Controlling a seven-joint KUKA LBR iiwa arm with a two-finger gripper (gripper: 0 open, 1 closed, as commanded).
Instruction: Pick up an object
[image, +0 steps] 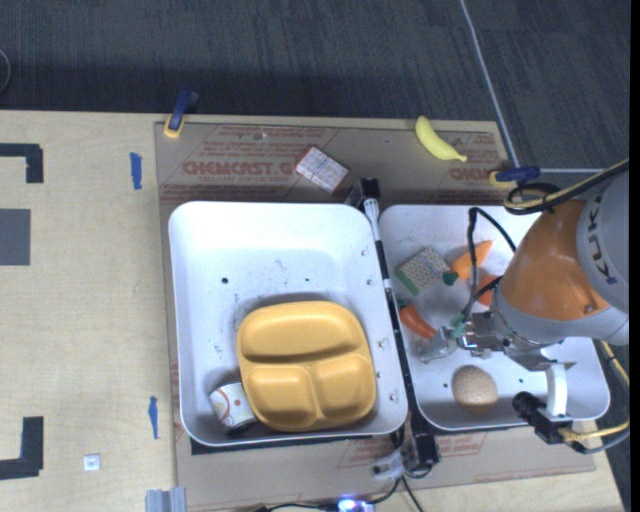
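A tray (305, 362) is lying in the left bin (200, 250), a ball (230, 404) touching its near-left corner. In the right bin (590, 395), an egg (474, 386) is sitting near, a sponge (422, 268) farther back. A banana (438, 139) is lying beyond the bins.

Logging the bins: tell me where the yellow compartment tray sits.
The yellow tray lies in the left bin, toward its near edge, with a small white ball touching its lower-left corner.
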